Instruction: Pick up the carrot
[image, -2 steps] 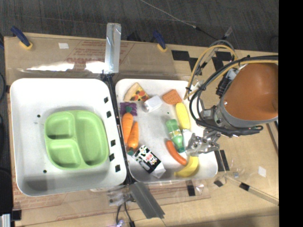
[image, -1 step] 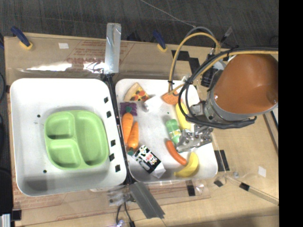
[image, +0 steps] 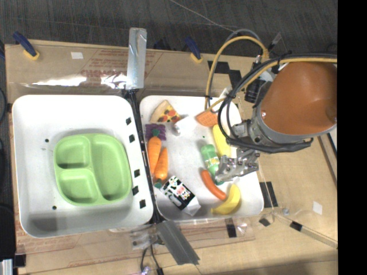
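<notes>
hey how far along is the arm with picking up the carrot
Done: the arm has reached into the right bin, and the gripper sits low near that bin's right side, over the small orange piece and the bananas. In hand: nothing visibly lifted. Left: the carrot lies against the bin's left wall, apart from the gripper, so the approach, grasp and lift all remain.

Orange carrot flat, right bin

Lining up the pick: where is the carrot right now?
The carrot lies in the right bin, against its left wall, below the purple item and above the black-and-white carton.
</notes>
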`<state>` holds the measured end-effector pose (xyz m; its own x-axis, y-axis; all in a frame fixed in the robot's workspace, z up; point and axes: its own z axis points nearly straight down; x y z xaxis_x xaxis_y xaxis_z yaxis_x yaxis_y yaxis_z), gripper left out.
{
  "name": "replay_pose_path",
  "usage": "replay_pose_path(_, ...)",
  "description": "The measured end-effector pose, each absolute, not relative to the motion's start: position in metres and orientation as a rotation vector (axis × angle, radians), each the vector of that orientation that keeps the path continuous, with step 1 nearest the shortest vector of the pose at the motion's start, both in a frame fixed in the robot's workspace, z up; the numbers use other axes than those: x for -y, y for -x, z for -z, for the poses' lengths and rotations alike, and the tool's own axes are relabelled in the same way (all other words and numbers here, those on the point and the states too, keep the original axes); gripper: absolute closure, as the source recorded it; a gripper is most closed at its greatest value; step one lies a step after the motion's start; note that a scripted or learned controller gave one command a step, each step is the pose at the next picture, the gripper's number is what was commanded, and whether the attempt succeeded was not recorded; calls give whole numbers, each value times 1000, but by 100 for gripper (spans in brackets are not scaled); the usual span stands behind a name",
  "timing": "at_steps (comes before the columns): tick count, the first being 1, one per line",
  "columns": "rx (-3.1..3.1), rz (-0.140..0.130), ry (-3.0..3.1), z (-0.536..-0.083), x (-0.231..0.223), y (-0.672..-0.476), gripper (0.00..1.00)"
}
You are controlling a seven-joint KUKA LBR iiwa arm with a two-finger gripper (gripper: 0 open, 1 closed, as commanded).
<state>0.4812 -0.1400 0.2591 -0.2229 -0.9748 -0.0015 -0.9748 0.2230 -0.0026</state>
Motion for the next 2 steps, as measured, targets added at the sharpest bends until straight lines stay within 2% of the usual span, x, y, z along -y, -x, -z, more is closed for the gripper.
replay_pose_path(1, -2361, 4, 2070, -304, 138, -478, 100)
replay_pose_path(2, -2104, -8, 2335, -244, 172, -477, 100)
